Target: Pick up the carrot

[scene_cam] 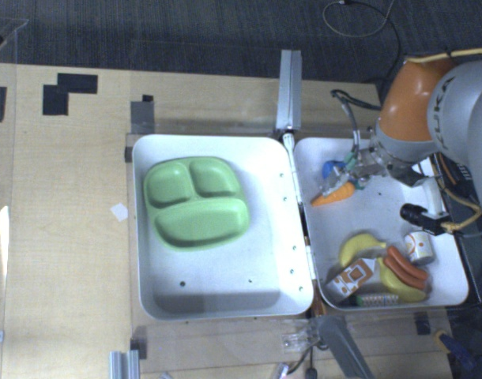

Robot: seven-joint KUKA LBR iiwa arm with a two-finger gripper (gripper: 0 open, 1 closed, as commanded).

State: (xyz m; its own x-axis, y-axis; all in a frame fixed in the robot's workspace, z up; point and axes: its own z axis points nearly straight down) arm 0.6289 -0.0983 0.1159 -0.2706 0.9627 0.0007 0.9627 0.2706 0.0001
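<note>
One blue item [333,168] touching carrot [333,197]

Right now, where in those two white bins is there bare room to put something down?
Left bin: the bare strip in front of the green tray. Right bin: the middle floor between the carrot and the banana. Its near corner is crowded.

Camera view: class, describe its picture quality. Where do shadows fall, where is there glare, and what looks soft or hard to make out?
Camera view: even overhead light; a soft shadow lies along the near inner wall of the left bin; a pale glare streak marks the bench at far left; the green divided plate reads clearly; the gripper beside the carrot is small and blurred.
</note>
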